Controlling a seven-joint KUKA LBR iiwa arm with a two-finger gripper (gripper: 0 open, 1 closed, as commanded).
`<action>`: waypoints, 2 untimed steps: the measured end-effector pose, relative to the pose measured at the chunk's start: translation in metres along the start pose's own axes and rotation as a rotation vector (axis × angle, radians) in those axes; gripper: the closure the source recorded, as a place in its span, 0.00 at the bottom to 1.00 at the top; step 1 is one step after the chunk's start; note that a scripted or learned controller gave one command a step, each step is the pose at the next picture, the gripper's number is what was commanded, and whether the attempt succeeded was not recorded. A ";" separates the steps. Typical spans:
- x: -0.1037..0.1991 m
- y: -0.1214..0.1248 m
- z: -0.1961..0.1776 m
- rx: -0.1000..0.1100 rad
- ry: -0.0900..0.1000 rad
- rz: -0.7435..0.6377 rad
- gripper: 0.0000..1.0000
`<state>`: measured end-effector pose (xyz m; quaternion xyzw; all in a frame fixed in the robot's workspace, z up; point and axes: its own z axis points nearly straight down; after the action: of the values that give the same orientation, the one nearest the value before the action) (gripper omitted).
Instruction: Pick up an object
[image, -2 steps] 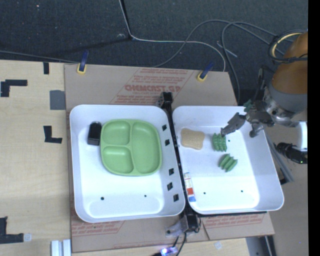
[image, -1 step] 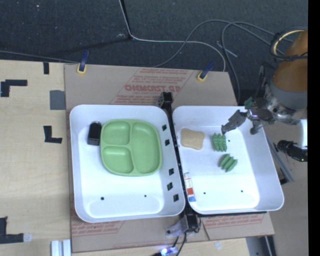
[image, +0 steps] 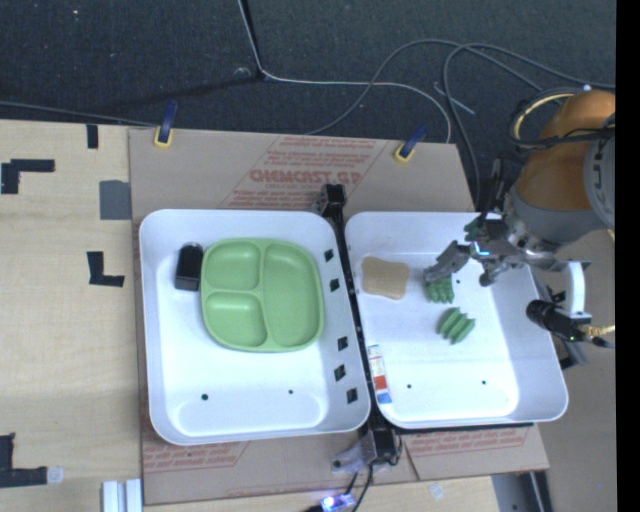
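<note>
Tabletop (image: 60, 330): pale wood, carrying a brown cardboard sheet (image: 300, 170) with red print, held at its upper edge by 2 yellow-and-blue clamps (image: 163, 133).

Left shallow white plastic bin (image: 240, 405), centre-left of frame: holds a light green plastic plate with 3 compartments (image: 263, 295), lying flat. A small black block (image: 188, 267) sits just beside the plate's left rim.

Right shallow white plastic bin (image: 470, 390), centre-right of frame: holds a tan rounded sponge-like pad (image: 385, 278) near its upper left, a small dark green ridged object (image: 440, 291) to the right of the pad, and a second green ridged object (image: 456, 325) lower right of that, lying apart from the first. A red-and-white label strip (image: 377, 370) lies along the bin's left wall.

Grey arm with orange band (image: 570, 150): enters from the right of frame, upper right. Its claw (image: 452, 262) hangs over the right bin, directly above the upper dark green ridged object; finger spread cannot be made out, and no object is seen between the fingers.
</note>
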<state>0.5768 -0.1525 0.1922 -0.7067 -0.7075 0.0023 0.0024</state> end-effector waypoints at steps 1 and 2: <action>0.001 -0.004 0.065 0.001 0.001 0.000 0.00; 0.000 -0.002 0.107 -0.012 -0.005 0.000 0.00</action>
<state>0.5744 -0.1522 0.0850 -0.7066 -0.7076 -0.0003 -0.0037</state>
